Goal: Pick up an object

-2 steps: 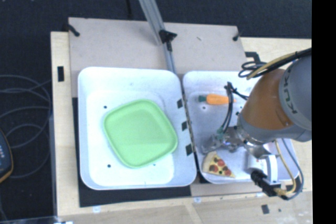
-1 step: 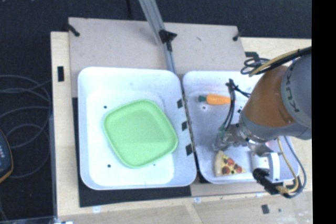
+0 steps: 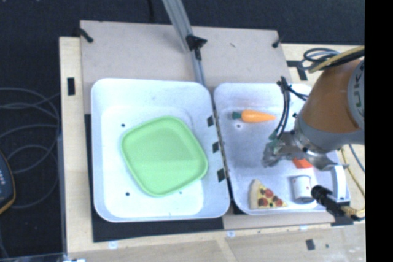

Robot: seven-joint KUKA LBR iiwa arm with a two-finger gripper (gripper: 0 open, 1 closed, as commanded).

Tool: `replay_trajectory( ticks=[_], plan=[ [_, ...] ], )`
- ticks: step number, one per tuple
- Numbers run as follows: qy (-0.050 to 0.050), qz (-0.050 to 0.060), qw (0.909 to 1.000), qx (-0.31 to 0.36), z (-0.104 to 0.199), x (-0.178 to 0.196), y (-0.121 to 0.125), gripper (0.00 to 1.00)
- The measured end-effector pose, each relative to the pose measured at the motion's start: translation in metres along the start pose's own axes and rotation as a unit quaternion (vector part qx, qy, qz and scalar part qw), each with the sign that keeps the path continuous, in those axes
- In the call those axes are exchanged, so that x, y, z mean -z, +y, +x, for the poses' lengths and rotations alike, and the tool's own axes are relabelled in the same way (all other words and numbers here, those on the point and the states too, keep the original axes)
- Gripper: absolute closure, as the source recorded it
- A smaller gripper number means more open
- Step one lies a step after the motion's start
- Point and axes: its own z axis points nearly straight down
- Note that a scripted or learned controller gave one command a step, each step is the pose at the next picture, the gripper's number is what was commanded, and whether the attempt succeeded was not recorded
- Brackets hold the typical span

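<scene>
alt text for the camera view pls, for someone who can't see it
The arm's gripper hangs low over the right bin, which holds a carrot, a pizza slice and a small can. The left bin holds a green plate.

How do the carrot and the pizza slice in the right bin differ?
The carrot is orange, long and tapered, lying near the bin's far side; the pizza slice is a pale wedge with red spots, near the front rim. The gripper hovers between them. Both lie flat in the right bin.
</scene>
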Motion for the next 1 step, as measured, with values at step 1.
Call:
replay_trajectory(
  ticks=[1],
  plan=[
    [0.000,0.001,1.0000,0.000,-0.0005,0.0451,0.0014,1.00]
  ],
)
